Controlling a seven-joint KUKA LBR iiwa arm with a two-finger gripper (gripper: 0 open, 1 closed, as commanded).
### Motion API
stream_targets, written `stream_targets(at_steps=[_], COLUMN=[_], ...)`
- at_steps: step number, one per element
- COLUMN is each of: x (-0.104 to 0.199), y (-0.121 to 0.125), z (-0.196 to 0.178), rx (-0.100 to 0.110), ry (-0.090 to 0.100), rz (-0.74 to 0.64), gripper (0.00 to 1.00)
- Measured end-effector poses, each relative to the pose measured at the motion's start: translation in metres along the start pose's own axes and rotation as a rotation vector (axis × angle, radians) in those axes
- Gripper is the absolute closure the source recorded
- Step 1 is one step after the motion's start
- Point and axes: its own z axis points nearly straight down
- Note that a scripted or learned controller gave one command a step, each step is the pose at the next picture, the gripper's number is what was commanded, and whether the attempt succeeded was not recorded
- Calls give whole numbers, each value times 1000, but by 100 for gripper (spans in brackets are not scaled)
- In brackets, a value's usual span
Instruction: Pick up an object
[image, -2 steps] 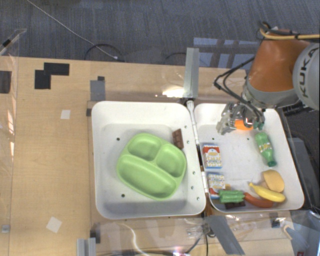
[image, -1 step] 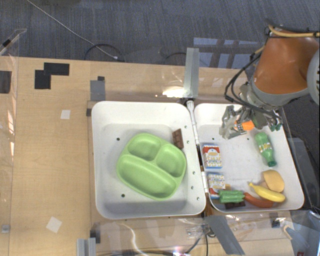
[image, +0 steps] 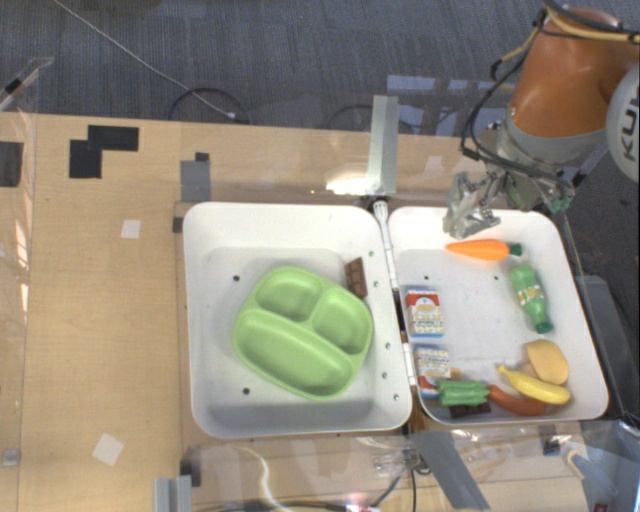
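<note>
At the near rim of the right bin, well this side of the carrot, the toys crowd together: a banana touching a tan potato, a red-and-green piece beside them, and two small cartons along the divider. A green bottle lies just nearer than the carrot, to its right. The carrot itself lies flat with clear floor around it (likely why I am lined up here). Left of it, in the other bin, sits a green divided plate with a brown bar at its edge. Just beyond the carrot, my gripper hangs over the far rim with nothing between its fingers; whether they are spread or together I cannot tell.
</note>
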Motion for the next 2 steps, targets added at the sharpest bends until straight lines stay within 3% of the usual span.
stream_targets(at_steps=[1,2], x=[-11,13], y=[22,-24], z=[-55,32], rx=[1,-3], ry=[-3,5], rz=[302,-131], gripper=[100,100])
